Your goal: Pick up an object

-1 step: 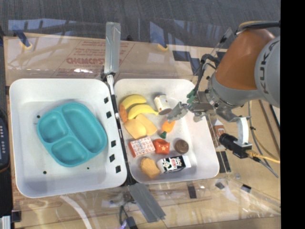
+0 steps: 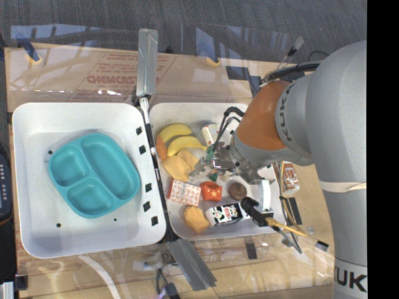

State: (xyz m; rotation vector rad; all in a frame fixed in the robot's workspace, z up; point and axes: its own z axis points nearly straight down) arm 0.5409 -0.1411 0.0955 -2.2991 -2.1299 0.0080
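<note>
Several small things crowd the right bin (image 2: pixel 187 109), so the gripper (image 2: pixel 215 157), whose jaws I cannot tell apart, should drop straight onto one piece, perhaps the yellow block (image 2: pixel 176 166) near the bin's middle.

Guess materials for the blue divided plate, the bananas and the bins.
Blue divided plate: likely moulded plastic, matte, with one even teal colour and soft rounded compartment walls.
Bananas: probably plastic toy fruit, with smooth uniform yellow and no spots; real fruit can't be ruled out.
Bins: white plastic by the look, slightly glossy, with rounded moulded corners.
</note>
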